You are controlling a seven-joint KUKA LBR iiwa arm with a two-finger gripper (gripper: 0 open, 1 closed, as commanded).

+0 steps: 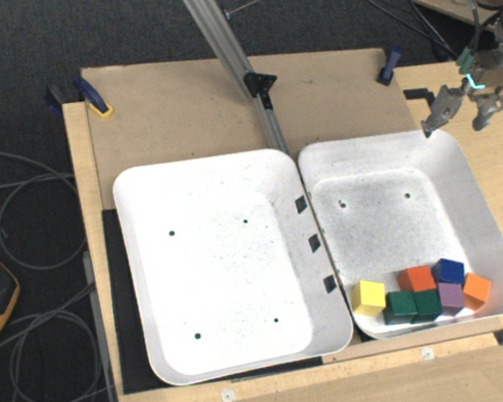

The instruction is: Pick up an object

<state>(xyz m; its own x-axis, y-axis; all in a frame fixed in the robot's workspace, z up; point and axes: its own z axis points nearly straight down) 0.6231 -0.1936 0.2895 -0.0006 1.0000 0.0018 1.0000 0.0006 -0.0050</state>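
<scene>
Seven or so blocks sit huddled in the near corner of the right bin, well below our gripper; we guess the bin's slope gathers them there. Gripper hangs spread apart and empty above the bin's far right rim. Left bin lies off to its left. Yellow block stands slightly apart, our likeliest pick

My two white bins are black-speckled; blocks: yellow, two green, red-orange, blue, purple, orange
</scene>
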